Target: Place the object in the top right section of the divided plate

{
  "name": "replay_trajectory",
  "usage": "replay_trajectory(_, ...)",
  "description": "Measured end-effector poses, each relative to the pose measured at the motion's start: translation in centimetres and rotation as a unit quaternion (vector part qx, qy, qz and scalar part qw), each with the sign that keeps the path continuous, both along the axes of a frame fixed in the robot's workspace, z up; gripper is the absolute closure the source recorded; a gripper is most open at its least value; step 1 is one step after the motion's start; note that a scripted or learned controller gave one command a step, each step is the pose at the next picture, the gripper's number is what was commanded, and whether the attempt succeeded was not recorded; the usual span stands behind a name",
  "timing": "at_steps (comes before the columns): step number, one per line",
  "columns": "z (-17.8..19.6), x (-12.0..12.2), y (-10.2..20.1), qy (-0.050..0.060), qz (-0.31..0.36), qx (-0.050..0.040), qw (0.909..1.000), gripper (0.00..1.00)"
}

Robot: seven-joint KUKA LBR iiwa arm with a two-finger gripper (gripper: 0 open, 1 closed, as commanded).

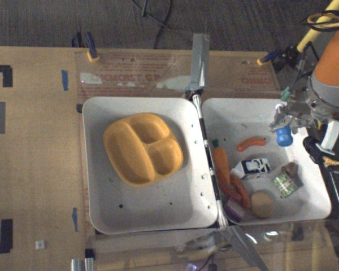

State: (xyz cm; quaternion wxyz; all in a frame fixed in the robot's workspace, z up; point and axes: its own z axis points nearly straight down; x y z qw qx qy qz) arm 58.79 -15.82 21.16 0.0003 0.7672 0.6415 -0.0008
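A yellow divided plate [143, 148] is seen lying in the left bin [101, 208], its three sections bare. The gripper [283, 130] is held over the upper right part of the right bin [313, 208], and a small blue object [283, 136] is seen at its tip; whether this is gripped cannot be told. Lower in the same bin, a small orange sausage [251, 144], a carrot [221, 166], a black-and-white carton [255, 166], a potato [262, 203] and a green packet [285, 184] are found.
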Motion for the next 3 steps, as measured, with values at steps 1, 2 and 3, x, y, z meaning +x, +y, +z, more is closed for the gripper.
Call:
replay_trajectory(1, -1.6, 5.2, 5.0, -0.001, -0.008, 0.0004, 1.0, 1.0)
replay_trajectory(2, -2.8, 7.8, 11.6, 0.001, 0.038, 0.0007, 0.9993, 1.0)
replay_trajectory(3, -2.7, 3.2, 18.7, 0.001, 0.125, 0.0012, 0.9922, 1.0)
